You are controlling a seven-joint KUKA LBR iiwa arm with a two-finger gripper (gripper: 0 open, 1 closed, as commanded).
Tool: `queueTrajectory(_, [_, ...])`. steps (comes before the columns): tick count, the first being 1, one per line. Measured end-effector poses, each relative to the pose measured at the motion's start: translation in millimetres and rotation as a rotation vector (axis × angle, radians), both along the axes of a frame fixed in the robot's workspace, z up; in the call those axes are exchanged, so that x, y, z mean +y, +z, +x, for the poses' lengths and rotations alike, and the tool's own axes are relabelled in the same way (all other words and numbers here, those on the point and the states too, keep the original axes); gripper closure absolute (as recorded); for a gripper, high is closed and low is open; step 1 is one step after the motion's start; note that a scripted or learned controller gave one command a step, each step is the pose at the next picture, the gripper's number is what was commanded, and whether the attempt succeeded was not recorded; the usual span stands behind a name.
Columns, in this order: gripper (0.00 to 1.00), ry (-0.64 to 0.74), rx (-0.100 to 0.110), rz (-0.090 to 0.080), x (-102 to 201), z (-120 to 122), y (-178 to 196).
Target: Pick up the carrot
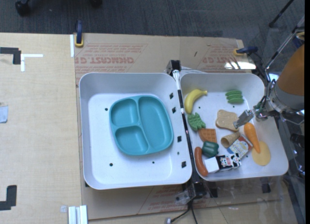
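Observation:
The orange carrot (252, 137) lies at a slant in the right part of the right bin (213, 83), its thick end pointing up toward the gripper. My gripper (244, 118) hangs just above and left of that thick end, between the carrot and a tan bread slice (225, 119). Nothing shows as held in it. The grey arm with its orange band (292, 80) comes in over the bin's right rim.
Crowded around the carrot are a cone (230, 139), a small carton (226, 162), a yellow disc (262, 156), a green pepper (210, 147), a sausage (200, 161), a waffle (208, 134), a banana (193, 100) and a green pod (234, 97). The left bin (97, 136) holds a teal divided plate (141, 125).

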State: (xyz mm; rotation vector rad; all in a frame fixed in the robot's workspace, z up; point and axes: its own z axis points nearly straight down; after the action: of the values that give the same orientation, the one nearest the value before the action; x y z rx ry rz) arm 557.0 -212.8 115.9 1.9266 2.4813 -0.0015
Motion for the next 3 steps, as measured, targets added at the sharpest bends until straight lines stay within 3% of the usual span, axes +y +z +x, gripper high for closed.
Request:
queueTrajectory(1, [1.00, -0.001, -0.004, -0.003, -0.7, 1.6, 9.9])
queueTrajectory(2, [1.00, 0.014, -0.003, -0.002, 52.9, 8.8, 44.2])
queueTrajectory(3, [0.00, 0.013, -0.003, -0.002, 52.7, 8.7, 44.2])
